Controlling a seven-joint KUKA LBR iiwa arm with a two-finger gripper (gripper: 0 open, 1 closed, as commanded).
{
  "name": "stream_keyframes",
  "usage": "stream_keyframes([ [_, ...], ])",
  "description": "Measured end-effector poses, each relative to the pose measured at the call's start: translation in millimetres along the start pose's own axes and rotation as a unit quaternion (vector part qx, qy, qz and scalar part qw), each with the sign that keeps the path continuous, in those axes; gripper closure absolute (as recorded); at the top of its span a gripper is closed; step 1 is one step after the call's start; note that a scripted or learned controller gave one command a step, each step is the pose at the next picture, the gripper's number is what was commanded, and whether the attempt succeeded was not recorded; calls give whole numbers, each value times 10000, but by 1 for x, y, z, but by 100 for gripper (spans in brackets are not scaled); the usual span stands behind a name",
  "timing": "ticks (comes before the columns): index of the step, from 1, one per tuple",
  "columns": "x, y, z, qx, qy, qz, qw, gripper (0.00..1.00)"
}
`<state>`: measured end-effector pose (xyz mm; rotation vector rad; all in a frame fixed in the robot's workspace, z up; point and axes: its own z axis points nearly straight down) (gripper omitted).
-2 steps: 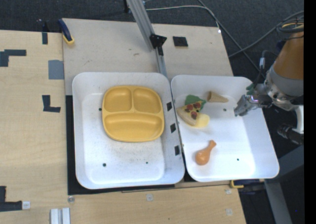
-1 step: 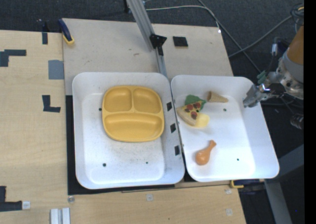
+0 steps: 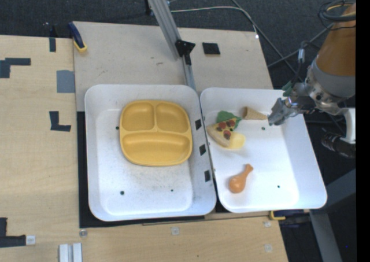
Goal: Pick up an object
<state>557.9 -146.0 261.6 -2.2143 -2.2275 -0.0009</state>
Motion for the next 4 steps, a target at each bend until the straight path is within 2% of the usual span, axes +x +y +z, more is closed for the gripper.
stream_keyframes([
  [2,121,4,15,14,-1,-3,10000,100],
  [4,230,9,32,10,2,-8,10000,100],
])
